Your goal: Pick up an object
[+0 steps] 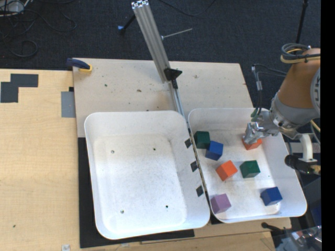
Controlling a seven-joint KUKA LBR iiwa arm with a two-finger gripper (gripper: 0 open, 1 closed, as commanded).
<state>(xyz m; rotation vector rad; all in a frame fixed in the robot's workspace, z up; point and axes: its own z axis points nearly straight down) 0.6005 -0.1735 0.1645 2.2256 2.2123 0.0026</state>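
no legible text, no labels, no brands, no numbers on bins, blocks or bench

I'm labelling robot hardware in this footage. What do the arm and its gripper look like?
The arm is a thick rounded body with an orange-brown band above a grey wrist section. The gripper at its end is small, metallic silver-grey. Thin cables loop over the arm's top, and black fittings sit beside it at the bin's edge.

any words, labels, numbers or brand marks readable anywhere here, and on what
None can be read.
The blocks in the right bin have plain faces: no letters or numbers.
The arm shows no legible marking.
The checkered tip of the metal bar is a pattern, not text.
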